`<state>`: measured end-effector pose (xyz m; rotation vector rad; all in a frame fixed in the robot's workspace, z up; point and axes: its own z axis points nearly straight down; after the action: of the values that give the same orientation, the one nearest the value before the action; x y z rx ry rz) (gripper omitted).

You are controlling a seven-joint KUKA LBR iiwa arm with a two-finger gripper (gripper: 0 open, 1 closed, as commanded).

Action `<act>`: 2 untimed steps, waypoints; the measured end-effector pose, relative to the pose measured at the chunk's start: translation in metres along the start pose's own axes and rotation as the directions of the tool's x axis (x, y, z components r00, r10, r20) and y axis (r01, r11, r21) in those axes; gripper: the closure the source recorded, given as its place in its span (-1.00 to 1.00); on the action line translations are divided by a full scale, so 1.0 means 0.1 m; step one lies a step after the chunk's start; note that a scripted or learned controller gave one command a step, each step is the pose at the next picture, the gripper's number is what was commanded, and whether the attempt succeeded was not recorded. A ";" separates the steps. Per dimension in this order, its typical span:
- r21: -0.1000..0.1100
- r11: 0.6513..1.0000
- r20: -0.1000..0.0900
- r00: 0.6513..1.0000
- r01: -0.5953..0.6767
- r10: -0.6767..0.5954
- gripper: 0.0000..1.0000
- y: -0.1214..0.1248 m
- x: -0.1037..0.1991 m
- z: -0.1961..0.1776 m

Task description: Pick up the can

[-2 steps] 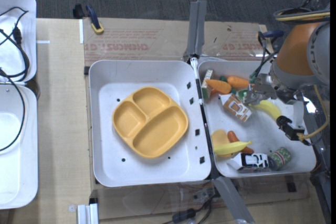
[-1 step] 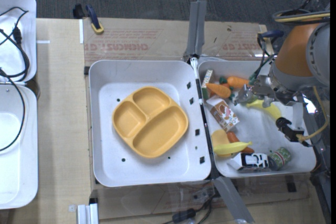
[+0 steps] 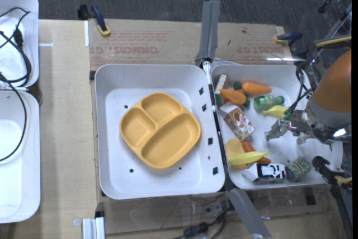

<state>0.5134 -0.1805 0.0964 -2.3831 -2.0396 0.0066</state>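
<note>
The can is a small greenish cylinder lying on its side near the front right corner of the right bin. My gripper hangs over the bin's right-hand part, a little behind the can and apart from it. Its fingers are spread open, with bare bin floor showing between them. The orange-banded wrist comes in from the right edge.
The right bin also holds two carrots, a green toy, a small carton, a banana and a black-and-white toy car just left of the can. A yellow divided plate lies in the left bin.
</note>
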 end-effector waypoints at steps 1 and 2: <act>-0.001 0.987 -0.004 0.987 -0.161 0.161 -1.00 -0.30 -0.38 -0.43; -0.001 0.998 -0.001 0.998 -0.056 0.056 -1.00 -0.34 -0.18 0.08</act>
<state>0.4770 -0.1933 0.0886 -2.4397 -1.9716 0.0044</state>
